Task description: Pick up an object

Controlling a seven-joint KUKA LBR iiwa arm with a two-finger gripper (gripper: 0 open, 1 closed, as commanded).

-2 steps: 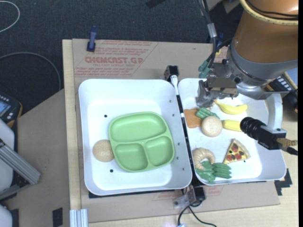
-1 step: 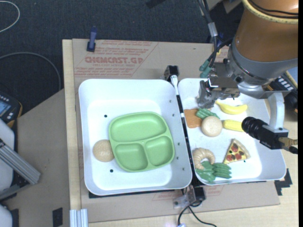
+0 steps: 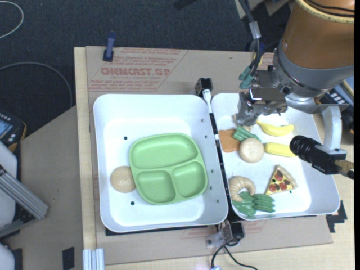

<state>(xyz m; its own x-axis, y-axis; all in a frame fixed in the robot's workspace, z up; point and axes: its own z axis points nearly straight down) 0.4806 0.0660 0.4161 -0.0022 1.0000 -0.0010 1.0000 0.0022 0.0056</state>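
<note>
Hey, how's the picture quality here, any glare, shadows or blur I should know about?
Camera view: light is even and soft; the white bins look bright, near washed out, with faint shadows under the green tray. The arm's orange band is large and slightly soft at the top right; the pizza slice is sharp.

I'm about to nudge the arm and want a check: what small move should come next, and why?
Probably a short drop straight down: the hand hangs in the right bin just above the green toy by the banana, with nothing visibly between its fingers.
</note>
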